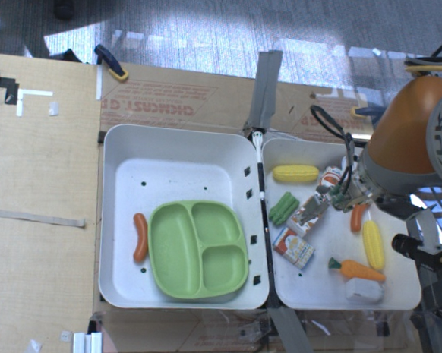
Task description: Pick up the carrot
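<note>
Carrot (360,270) seen lying in right bin (325,300), just below-left of yellow corn (373,243); not yet lifted. Gripper (333,200) positioned up-left of corn, apart from carrot. Jaw state can't be told. Approach, grasp, lift judged still pending.

Setting was robotics lab: grey-orange arm (418,134) over taped cardboard counter (181,104), two white bins (112,201) of toy food.

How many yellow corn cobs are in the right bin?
2. One corn cob lies near the bin's far wall, left of the gripper. The other corn cob lies toward the right side, above the carrot. The arm may hide more.
</note>
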### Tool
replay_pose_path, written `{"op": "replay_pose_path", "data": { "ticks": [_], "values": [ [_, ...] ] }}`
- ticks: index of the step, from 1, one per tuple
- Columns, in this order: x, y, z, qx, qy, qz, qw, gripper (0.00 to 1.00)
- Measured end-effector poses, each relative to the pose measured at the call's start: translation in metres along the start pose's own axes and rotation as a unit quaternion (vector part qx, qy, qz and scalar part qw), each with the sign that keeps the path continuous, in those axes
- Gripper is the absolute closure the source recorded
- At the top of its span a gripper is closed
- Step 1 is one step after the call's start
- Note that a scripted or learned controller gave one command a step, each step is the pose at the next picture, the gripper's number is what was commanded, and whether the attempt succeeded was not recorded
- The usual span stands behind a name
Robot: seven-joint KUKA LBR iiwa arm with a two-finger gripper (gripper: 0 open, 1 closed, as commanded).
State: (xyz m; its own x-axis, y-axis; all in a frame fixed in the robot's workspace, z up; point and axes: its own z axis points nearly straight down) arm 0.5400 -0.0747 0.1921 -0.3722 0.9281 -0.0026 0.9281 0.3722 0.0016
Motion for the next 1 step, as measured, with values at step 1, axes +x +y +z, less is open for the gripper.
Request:
{"op": "replay_pose_path", "data": {
  "ticks": [1],
  "values": [
    [-0.0343, -0.078, 0.0104, 0.001, 0.001, 0.019, 0.9998, 0.0]
  ]
}}
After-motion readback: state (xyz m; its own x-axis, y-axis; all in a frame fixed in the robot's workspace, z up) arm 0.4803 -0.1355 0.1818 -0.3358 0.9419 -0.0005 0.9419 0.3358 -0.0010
